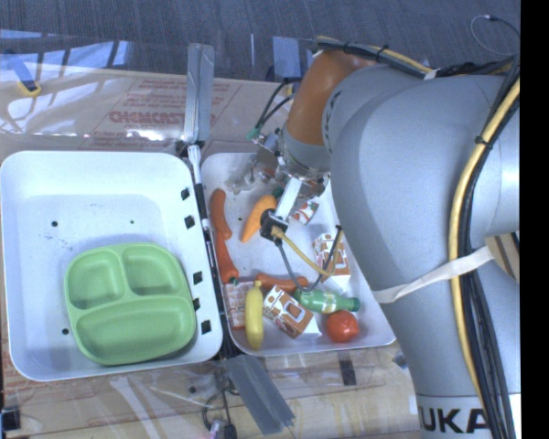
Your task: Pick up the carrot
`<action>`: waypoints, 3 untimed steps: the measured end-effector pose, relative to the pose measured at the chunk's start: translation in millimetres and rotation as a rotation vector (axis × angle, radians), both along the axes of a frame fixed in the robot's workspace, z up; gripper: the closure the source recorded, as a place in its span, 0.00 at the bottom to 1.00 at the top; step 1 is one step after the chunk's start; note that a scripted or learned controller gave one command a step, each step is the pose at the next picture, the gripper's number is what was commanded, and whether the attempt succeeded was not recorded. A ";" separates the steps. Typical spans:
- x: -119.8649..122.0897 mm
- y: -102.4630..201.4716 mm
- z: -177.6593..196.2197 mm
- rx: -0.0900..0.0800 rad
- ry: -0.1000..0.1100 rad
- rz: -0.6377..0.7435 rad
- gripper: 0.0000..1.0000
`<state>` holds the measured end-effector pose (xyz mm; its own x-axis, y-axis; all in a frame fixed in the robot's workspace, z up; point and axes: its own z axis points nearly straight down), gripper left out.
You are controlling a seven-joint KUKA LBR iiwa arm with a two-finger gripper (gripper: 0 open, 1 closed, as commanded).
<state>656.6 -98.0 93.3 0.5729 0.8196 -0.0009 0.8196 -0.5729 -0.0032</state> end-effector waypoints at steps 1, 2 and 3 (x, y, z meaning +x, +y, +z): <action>0.1 9.2 99.5 0.000 -0.002 0.078 0.00; -0.3 1.5 -1.9 0.001 0.000 0.511 0.00; 0.2 1.8 8.8 0.001 0.001 0.516 1.00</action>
<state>656.9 -96.2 102.0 0.0941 0.9956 -0.0002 0.9955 -0.0941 -0.0046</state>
